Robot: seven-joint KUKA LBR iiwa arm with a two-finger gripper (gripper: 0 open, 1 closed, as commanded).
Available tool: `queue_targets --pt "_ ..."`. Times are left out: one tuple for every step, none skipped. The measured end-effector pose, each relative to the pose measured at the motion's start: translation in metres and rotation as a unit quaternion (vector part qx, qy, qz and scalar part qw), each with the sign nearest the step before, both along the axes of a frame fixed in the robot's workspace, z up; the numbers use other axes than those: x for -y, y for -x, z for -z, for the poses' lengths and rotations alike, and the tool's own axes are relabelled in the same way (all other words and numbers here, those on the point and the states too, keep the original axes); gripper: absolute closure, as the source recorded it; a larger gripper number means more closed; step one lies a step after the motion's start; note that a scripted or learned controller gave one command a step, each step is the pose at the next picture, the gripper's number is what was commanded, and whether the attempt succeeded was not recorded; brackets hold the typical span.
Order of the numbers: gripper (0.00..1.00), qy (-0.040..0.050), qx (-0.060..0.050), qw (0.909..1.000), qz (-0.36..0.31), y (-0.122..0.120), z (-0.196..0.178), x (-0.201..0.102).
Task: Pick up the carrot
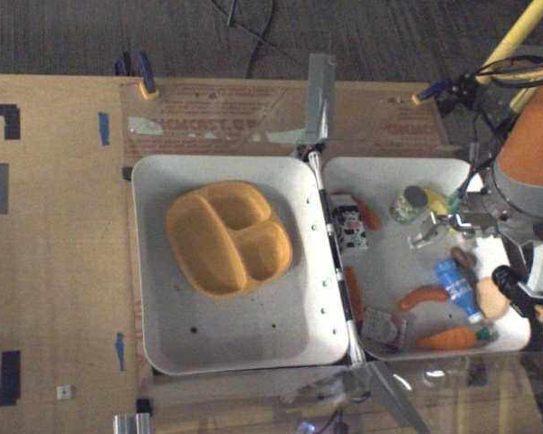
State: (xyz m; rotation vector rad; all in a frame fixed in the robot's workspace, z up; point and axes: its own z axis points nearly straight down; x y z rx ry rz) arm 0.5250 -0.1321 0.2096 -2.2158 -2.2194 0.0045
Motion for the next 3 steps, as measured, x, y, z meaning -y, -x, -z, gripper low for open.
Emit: queue_targets --pt "0.0 -0.0003 0.002 0.9904 -0.138 0.042 0.115 0.011" --pt "0.0 -0.0001 0.003 0.9667 -0.256 0.046 0.055 0.058" --pt "0.0 -0.0018 0.001 0.9474 -0.32 0.027 0.099 -0.018"
